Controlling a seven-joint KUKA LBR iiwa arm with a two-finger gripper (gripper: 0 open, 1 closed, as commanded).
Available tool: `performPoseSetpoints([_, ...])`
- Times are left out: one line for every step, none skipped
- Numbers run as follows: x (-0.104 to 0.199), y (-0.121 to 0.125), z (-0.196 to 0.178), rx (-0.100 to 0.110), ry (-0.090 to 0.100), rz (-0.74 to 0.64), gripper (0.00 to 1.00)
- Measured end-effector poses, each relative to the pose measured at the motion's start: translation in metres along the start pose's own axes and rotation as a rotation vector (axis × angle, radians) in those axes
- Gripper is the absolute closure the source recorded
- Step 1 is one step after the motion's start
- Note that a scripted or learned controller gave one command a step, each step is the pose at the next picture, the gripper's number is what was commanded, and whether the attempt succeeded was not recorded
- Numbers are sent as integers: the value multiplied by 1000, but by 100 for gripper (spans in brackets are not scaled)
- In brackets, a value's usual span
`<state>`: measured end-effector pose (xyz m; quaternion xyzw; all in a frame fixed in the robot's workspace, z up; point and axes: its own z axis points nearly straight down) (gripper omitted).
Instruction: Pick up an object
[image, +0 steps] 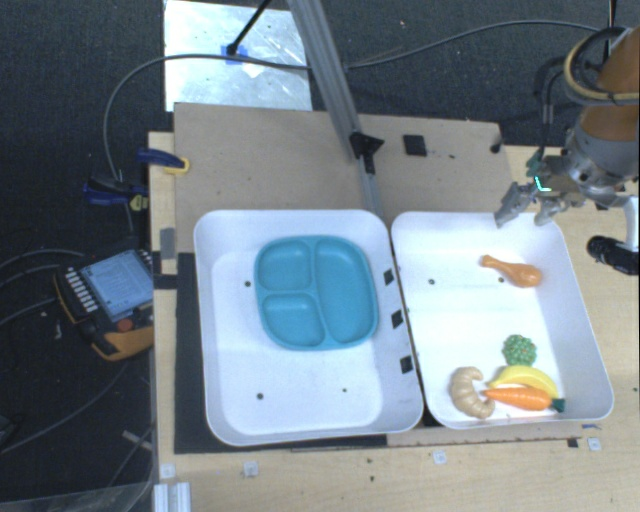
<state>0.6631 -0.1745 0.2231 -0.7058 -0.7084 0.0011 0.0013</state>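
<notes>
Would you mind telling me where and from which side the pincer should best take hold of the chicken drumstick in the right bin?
Probably across the narrow bone end of the drumstick, coming straight down from above. It lies flat on the right bin floor, apart from the other food, thin end pointing left, thick end right. The thin shaft should fit between the fingers of the pincer, which hangs near the bin's far rim.

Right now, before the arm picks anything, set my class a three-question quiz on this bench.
1. True or false: the blue divided plate lies in the left bin.
2. Which food lies nearest the gripper? A broccoli B chicken drumstick C carrot
3. Fill in: the banana touches the ____.

Key: 1 true. 2 B. 3 carrot.
</notes>
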Motion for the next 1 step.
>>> performPoseSetpoints([0,1,-3,-6,-1,-1,0])
